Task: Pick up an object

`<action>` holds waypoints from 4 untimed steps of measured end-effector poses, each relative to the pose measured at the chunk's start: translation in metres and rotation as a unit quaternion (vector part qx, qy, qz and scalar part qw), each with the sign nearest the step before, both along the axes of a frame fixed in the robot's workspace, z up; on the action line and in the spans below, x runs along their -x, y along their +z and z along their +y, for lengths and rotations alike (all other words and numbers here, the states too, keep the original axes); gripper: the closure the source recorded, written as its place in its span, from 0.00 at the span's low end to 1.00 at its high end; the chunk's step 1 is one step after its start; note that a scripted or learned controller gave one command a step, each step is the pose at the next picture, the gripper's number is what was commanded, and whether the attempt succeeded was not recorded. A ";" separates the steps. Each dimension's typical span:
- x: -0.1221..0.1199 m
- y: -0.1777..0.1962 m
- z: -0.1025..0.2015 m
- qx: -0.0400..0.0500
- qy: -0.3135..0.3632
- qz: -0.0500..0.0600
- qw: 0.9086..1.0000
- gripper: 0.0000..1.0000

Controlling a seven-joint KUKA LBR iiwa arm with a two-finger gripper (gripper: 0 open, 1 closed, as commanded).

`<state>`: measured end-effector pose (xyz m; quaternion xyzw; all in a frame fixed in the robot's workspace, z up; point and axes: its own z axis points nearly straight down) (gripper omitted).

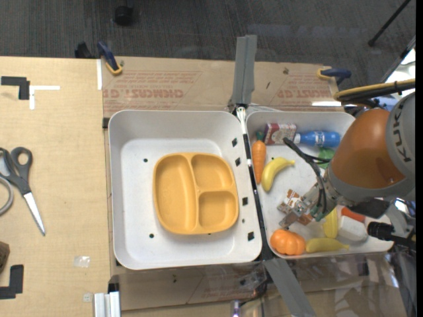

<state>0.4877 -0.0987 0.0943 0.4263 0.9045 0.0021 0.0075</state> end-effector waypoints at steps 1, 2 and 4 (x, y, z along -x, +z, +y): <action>0.007 -0.001 -0.002 -0.001 -0.070 0.002 0.998 0.00; -0.012 -0.003 -0.007 -0.002 -0.149 0.008 0.989 0.00; -0.079 0.097 0.068 -0.002 -0.229 0.008 0.973 1.00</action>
